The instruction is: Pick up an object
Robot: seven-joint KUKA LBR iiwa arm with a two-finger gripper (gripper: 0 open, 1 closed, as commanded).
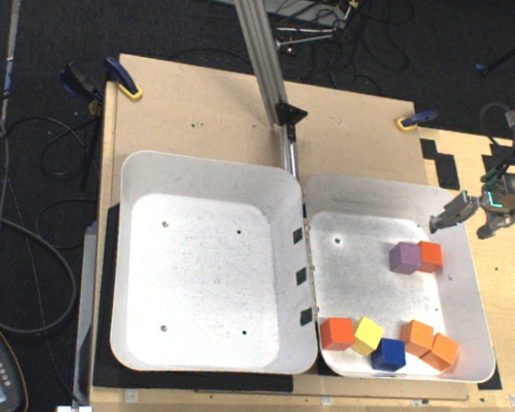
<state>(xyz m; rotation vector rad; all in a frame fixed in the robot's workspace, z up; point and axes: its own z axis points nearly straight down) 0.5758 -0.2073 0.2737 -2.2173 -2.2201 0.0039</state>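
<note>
Tool (471, 217) fingers are standing apart and clamping nothing; one dark finger is reaching over the right bin's (471, 280) upper right rim while the other is hanging just outside it. The tool is hovering up and to the right of the nearest candidate objects, a purple block (405, 257) and an orange block (430, 256), which are sitting touching each other in the upper right part of the right bin's floor.

Further blocks are lying along the bin's near edge: a red-orange block (338, 332) by the lower left corner, a yellow block (368, 336) just beside it, a blue block (389, 354) touching the yellow one, and two more orange blocks (431, 344) pressed together toward the lower right corner. The left bin (143, 234) is sitting beside the right bin on the tabletop (205, 102).

As a judgement, the approach step is in hand: no object is being gripped and nothing is being lifted. The next move is calling for the tool to travel down and leftward over one block, most plausibly the orange one beside the purple one. Because those two are touching, the fingers are needing to straddle one block on its free faces, or a finger is likely to land on the neighbour and push both aside.
</note>
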